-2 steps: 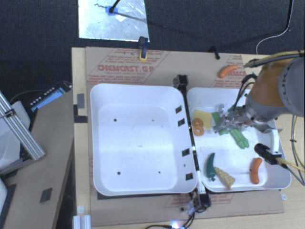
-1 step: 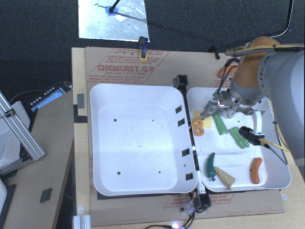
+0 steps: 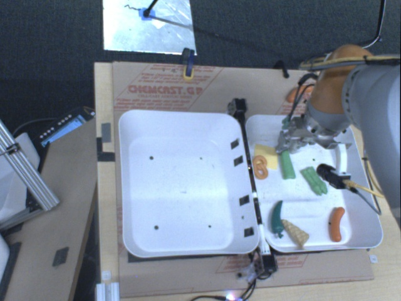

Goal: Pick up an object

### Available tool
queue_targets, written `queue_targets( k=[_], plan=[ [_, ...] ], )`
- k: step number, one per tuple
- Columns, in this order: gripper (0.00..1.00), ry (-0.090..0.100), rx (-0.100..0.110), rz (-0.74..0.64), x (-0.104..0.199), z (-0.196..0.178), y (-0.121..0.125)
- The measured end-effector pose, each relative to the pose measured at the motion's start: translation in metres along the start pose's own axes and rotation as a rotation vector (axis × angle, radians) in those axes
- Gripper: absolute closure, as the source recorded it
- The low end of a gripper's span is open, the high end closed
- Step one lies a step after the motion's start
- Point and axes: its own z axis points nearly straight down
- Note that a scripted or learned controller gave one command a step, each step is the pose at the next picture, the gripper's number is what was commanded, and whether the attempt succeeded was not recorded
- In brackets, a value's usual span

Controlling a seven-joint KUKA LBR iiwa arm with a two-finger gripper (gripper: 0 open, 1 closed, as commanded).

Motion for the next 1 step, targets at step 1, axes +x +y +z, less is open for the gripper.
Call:
queue_targets(
  k=[1],
  plan=[
    [0.0, 0.0, 0.0, -0.001, 0.0, 0.0, 0.0001]
  ],
)
